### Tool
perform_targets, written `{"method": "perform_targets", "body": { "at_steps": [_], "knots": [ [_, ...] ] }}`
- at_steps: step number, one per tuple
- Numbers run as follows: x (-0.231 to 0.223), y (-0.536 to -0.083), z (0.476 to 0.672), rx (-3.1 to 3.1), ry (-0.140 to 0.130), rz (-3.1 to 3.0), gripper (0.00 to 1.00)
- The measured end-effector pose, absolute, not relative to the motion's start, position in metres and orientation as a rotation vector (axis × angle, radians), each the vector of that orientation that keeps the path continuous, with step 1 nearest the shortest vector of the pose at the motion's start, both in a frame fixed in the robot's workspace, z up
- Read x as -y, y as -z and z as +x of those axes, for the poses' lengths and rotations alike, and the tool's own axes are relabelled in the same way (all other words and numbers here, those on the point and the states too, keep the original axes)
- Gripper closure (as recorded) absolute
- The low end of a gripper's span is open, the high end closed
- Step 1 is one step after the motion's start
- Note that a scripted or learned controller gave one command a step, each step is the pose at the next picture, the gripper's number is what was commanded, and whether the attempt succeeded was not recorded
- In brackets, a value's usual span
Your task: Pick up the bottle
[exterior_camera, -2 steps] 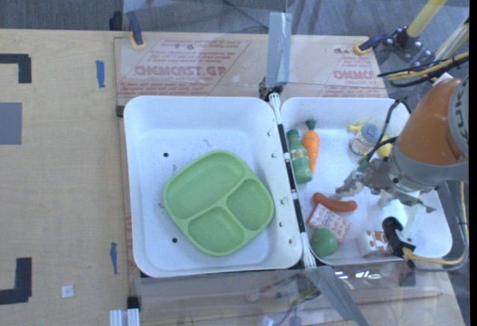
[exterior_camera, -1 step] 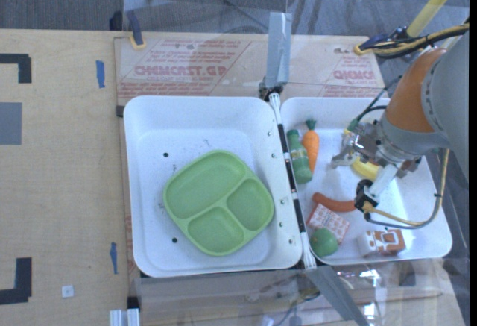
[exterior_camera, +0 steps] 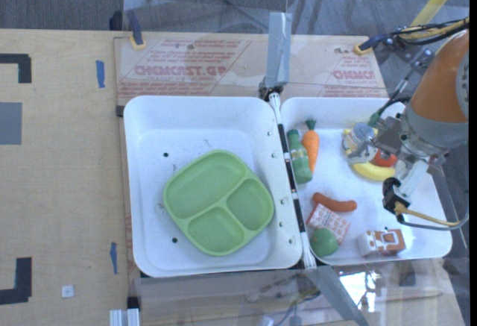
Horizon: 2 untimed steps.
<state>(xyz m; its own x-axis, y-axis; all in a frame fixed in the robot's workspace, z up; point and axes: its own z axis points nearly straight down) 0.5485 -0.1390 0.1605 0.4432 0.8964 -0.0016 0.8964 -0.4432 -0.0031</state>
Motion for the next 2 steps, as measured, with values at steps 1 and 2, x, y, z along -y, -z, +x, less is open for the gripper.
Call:
{"method": "perform_targets", "body": {
  "at_steps": [1,2],
  "knots": [
    [0.134,-0.128,0.661,1.57,-0.006,-2.719,0.0],
    [0.139,-0.087,0.62,0.912,0.006,-3.008,0.0]
  ]
}}
